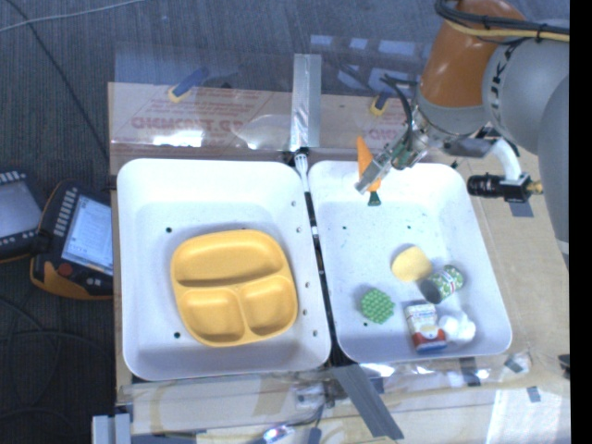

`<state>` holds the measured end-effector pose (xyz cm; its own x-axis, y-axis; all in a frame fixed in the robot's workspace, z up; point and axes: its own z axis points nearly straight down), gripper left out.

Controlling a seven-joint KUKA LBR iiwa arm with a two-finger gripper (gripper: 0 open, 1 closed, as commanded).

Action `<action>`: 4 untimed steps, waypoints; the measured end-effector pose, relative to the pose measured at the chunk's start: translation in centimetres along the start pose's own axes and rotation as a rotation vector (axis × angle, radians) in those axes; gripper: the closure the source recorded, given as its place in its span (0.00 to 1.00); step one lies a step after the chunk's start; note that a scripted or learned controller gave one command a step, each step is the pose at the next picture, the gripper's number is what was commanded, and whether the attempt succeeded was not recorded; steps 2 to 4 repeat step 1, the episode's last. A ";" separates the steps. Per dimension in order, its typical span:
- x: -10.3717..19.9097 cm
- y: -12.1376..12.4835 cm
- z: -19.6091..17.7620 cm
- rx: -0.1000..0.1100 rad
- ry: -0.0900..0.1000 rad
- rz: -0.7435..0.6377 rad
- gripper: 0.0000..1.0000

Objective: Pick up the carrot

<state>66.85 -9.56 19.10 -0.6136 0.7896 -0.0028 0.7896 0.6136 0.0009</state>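
We see the arm (499, 63) reaching in from the right, w/ its jaws (377, 176) over the far left corner of the right bin (481, 248). The carrot (367, 165) sits right at the jaws: orange body tilted up toward the far rim, green end pointing down toward the bin floor, off the floor as far as we can tell. It looks pinched between the two fingers, so we read the jaws as closed on it, narrow gap only.

Rest of the right bin, near-right part: a yellow round item (410, 264), a green can (443, 283) just beside it, a green knobbly disc (376, 304) to the left, and a red-and-white packet (425, 326) touching a white item (460, 326) by the near rim.

Left bin (139, 248) holds a yellow divided tray (233, 286), approx centred. A handheld pendant (79, 240) lies on the floor at left, well apart from the bins. Both bins sit side by side on the surface (213, 109), cardboard showing at the far side.
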 end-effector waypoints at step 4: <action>-0.9 -3.6 -0.4 0.002 0.000 -0.059 1.00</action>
